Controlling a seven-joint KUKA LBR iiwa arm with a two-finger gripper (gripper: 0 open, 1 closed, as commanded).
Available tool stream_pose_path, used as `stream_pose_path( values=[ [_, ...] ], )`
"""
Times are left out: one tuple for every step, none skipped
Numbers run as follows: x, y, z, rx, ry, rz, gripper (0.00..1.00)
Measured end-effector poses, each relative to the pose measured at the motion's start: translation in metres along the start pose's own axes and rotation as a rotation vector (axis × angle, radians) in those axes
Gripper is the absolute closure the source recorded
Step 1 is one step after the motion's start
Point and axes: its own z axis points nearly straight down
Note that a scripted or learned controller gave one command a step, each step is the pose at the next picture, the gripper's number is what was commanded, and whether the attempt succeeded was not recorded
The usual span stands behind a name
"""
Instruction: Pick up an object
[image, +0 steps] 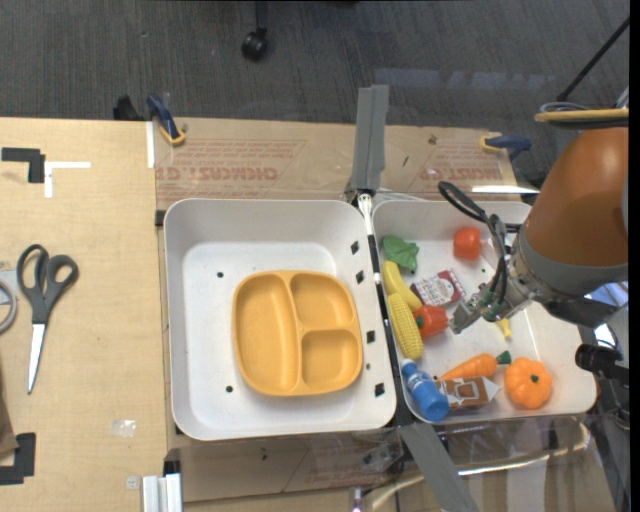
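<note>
In the left bin, a smooth yellow three-compartment plate

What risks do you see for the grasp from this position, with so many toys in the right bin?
1. The hand hangs close to the small red toy and the corn; it may nudge both and grip neither.
2. The carrot and blue bottle lie packed near the bin's front wall, so pushed toys could jam there.

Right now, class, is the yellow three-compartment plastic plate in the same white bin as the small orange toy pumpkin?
No: the yellow three-compartment plastic plate lies in the left bin, the small orange toy pumpkin in the right.
</note>
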Motion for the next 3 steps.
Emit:
stream_pose_path(
  values=[
    [-0.059, 0.062, -0.051, 0.0, -0.001, -0.148, 1.0],
    [-0.073, 0.163, -0.06, 0.0, -0.001, -0.134, 1.0],
    [-0.064, 0.082, 0.044, 0.001, 0.002, -0.299, 1.0]
  ],
)
